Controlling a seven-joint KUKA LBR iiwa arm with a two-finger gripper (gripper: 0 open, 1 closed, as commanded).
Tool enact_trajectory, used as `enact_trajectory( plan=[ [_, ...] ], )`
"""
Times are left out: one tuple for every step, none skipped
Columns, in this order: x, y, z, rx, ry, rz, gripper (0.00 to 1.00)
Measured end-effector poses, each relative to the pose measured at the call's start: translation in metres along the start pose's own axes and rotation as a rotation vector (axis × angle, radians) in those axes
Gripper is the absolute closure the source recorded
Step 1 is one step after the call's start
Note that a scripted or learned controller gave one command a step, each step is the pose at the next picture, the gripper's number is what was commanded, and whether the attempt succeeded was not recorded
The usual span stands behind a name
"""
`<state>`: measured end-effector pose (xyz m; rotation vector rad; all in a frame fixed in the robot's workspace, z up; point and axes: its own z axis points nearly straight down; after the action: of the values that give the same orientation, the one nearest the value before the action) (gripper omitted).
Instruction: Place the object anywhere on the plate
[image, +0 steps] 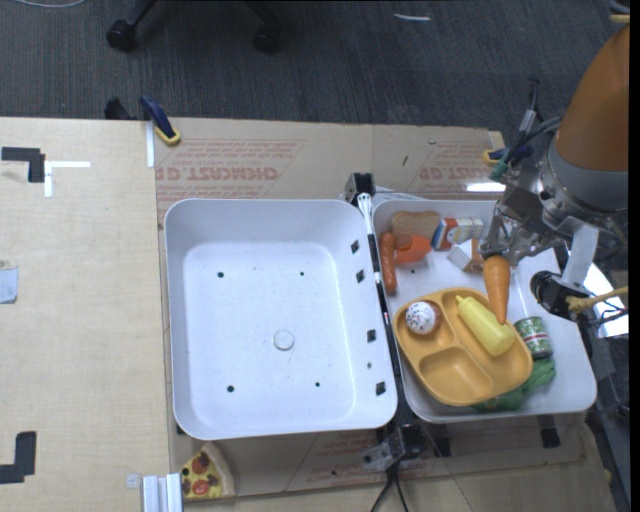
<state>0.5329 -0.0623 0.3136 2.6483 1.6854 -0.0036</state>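
We see the arm (598, 120) reaching in from the right over the right bin (575, 395), and its gripper (497, 256) hangs above the far part of this bin. Between its fingers there is a toy carrot (497, 288), gripped at its thick top end, with the pointed end hanging down toward the yellow plate (462, 378). The tip of the carrot is just over the far right rim of the plate, beside a yellow banana-like piece (484, 324) that lies in the plate's right compartment. In the left far compartment of the plate rests a small white ball (421, 318); the large near compartment shows bare yellow. A small green can (532, 336) stands just right of the plate, and something green (520, 394) lies under the plate's near right edge. At the far side of the right bin we see a piece of toy bread (414, 225) and an orange object (395, 257) near the left wall. The left bin (200, 400) has a small round white disc (284, 341) near its middle. A toy pizza slice (203, 478) lies on the bench, near the left bin's near edge.
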Motion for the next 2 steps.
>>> enact_trajectory(
  plan=[
    [-0.005, -0.008, 0.081, 0.004, 0.0, 0.074, 1.0],
    [0.026, 0.006, 0.086, 0.004, -0.002, 0.26, 1.0]
  ],
)
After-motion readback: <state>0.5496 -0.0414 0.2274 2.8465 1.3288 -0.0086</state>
